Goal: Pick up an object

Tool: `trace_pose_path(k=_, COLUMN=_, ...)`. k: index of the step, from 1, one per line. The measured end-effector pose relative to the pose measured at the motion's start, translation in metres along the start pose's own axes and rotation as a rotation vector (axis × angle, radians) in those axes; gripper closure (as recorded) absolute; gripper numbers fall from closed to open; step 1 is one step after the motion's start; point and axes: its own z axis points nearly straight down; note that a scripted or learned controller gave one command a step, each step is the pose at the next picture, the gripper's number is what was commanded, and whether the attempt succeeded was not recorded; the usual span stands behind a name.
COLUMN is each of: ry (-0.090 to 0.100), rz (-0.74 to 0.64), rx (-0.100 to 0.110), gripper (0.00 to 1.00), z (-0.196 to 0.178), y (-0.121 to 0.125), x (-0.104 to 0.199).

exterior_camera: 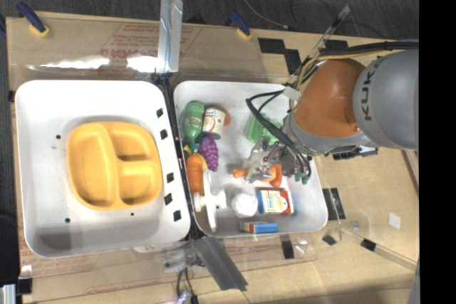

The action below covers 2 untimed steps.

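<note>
The arm point(356, 107) enters from the right of the frame, its orange band above the right bin point(235, 92). The gripper point(267, 164) sits low in the middle of that bin, among the objects; whether the jaws are apart or together cannot be told, as the mechanism and cables crowd them.

Right bin contents: a green bottle point(193, 117) and a small can point(214, 119) at upper left, purple grapes point(209, 151) and a carrot point(195, 171) below them along the left wall, a green item point(256, 129) partly under the wrist, a white round object point(245, 205), a small carton point(274, 201) at lower right, and a flat blue-and-red piece point(259, 227) at the bottom wall.

The left bin point(43, 103) holds a yellow divided tray point(114, 164), centred.
</note>
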Motion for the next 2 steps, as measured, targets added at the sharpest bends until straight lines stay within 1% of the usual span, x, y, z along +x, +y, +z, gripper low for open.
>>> trace_pose_path(k=1, ry=-0.006, rz=0.065, rx=0.000, gripper=1.00, z=-0.130, y=0.034, x=-0.044)
trace_pose_path(k=2, ry=0.008, rz=0.326, rx=0.001, gripper=1.00, z=-0.102, y=0.029, x=0.002)
